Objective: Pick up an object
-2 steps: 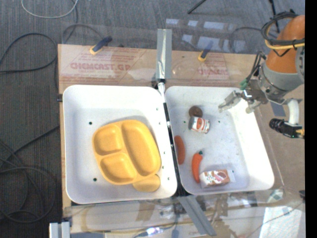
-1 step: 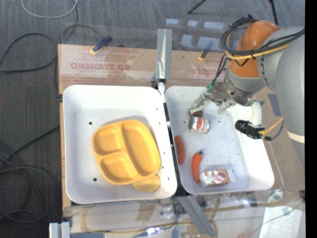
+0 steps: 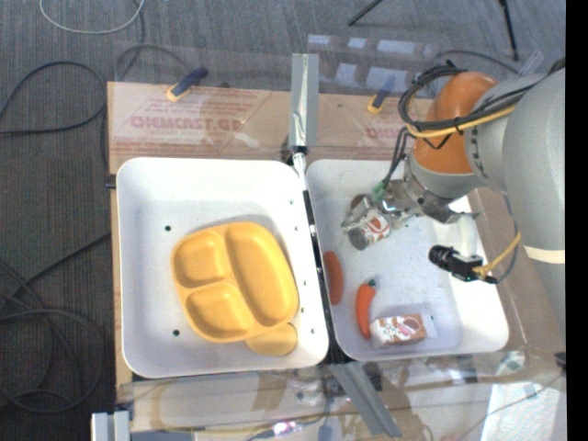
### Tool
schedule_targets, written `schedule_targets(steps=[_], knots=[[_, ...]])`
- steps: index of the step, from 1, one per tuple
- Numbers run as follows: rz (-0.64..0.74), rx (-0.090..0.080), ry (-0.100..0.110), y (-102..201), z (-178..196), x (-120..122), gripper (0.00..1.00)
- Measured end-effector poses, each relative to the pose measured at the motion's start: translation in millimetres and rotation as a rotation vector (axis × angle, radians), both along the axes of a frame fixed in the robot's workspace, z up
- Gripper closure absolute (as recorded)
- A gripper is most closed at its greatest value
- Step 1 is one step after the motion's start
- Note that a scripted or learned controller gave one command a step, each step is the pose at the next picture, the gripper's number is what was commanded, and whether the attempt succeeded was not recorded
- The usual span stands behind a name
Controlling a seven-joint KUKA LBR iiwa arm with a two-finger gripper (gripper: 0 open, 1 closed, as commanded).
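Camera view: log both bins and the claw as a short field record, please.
Left bin: yellow divided tray, with a small yellow piece at its near edge
Right bin: small can, red sausage, carrot, small carton
Claw: low in the right bin, next to the small can
Grasp: cannot tell

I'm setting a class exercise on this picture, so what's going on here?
The grey arm's gripper reaches into the right bin, right at a small can. A grasp can't be confirmed. A sausage, a carrot and a small packet lie nearer the front. A yellow divided tray sits in the left bin.
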State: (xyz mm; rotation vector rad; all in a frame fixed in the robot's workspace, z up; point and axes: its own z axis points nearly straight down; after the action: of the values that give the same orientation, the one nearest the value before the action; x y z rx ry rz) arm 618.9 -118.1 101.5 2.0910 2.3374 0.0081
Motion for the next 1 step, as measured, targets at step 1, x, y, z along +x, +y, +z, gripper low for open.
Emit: schedule_targets(steps=[1], knots=[[-0.001,0.001,0.004,0.0,7.3,-1.1,1.00]])
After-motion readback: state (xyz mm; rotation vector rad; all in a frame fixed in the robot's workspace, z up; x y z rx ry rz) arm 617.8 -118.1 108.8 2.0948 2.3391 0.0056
